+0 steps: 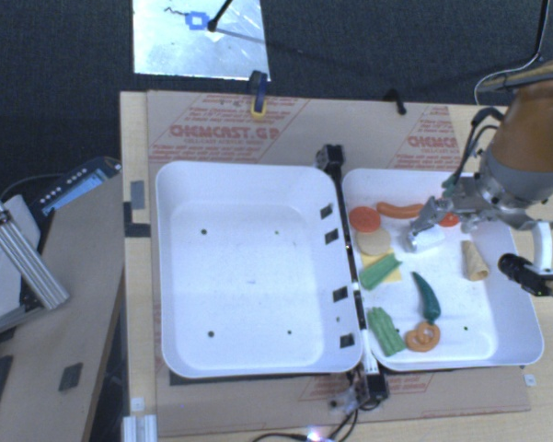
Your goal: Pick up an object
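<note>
Hovering over right bin [524, 339], pincer [421, 235] near sausage [400, 210]; finger state unclear.

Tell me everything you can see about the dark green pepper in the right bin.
The dark green pepper is a slim, curved, glossy piece that looks like plastic toy food. It lies flat on the floor of the right bin, roughly mid-bin, running from upper left to lower right. Its lower end almost meets the orange slice; whether they touch is unclear.

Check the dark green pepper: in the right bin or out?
In. The dark green pepper lies flat on the right bin's floor, between rim and other toy foods.
</note>
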{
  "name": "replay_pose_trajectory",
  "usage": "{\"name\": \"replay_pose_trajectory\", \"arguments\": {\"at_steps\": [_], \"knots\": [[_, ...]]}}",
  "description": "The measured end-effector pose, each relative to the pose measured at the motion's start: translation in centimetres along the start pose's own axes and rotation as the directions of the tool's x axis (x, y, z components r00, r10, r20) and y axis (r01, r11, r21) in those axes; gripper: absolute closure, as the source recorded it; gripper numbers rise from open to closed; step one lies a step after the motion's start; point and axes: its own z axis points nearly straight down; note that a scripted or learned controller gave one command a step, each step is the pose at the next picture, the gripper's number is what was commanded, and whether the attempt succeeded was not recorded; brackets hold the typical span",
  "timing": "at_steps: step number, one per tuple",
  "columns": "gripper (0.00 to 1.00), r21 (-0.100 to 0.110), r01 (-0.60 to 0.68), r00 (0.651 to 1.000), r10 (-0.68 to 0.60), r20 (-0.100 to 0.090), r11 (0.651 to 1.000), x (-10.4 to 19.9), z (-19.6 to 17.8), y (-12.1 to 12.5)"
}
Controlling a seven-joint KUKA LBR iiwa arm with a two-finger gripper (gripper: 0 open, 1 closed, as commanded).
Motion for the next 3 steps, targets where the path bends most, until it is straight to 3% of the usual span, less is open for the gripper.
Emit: {"name": "replay_pose_trajectory", "arguments": {"at_steps": [1, 2, 3], "knots": [[0.00, -0.002, -0.004, 1.000, 0.004, -0.001, 1.000, -0.8, 10.8, -1.4], [0.00, -0.006, 0.005, 1.000, -0.005, 0.000, 1.000, 0.9, 10.6, 4.7], [0.00, -0.003, 0.003, 1.000, -0.003, 0.000, 1.000, 0.7, 10.6, 5.9]]}}
